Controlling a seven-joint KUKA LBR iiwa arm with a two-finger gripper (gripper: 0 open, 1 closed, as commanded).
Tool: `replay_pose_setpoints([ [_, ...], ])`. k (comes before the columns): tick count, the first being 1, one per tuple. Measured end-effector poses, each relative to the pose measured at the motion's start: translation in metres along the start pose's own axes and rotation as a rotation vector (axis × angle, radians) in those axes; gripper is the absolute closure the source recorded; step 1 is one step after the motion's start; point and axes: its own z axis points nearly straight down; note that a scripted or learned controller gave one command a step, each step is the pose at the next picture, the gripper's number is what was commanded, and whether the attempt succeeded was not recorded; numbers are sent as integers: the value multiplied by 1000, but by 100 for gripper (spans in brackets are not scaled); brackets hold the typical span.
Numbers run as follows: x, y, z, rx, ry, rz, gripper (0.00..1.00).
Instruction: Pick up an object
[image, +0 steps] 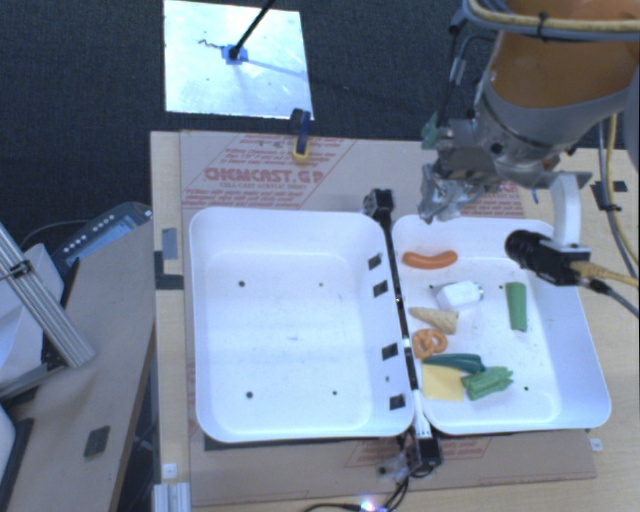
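My gripper (437, 208) hangs over the far left corner of the right bin (570, 330), above everything in it, with nothing visible between its fingers. Just below it in the view lies an orange sausage (430, 260). Further down the bin's left side lie a white block (460, 294), a pale cone-shaped piece (435, 319), an orange pretzel (431, 343), a yellow slab (443, 382) and a dark green bean pod (457, 361). A leafy green piece (488, 381) lies beside the slab. A light green stick (516, 306) lies to the right.
The left bin (290, 320) sits beside the right one, with a black clip strip (392, 300) along the shared edge. A black cylinder (545, 255) on the arm juts over the right bin's far side. A yellow and blue clip (300, 135) stands behind the bins.
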Motion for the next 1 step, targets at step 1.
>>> replay_pose_setpoints([
  [1,34,-19,119,2,-2,2,100],
])
